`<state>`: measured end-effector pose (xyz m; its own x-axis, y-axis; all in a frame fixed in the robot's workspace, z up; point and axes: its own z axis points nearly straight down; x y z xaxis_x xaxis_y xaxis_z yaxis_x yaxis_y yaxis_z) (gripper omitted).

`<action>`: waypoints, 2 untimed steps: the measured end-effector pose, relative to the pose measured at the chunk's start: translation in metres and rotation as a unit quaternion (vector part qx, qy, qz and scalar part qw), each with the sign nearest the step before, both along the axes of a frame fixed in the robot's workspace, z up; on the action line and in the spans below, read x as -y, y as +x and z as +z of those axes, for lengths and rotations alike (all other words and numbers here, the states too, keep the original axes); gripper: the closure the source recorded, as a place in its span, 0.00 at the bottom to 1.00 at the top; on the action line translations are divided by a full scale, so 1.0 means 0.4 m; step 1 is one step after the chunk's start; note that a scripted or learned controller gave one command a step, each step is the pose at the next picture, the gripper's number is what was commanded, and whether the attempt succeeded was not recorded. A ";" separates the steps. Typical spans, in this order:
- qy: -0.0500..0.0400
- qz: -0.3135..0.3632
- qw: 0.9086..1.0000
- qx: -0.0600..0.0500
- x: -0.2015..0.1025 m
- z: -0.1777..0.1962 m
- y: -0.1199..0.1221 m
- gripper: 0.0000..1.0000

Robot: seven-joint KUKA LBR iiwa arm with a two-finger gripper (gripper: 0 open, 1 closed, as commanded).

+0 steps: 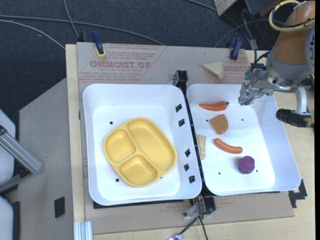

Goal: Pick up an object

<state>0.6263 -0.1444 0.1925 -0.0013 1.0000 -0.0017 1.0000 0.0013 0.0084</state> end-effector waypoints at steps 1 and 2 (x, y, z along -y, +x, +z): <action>0.000 0.000 1.000 0.000 0.000 0.123 0.004 1.00; 0.003 0.003 1.000 -0.005 -0.154 0.133 -0.022 1.00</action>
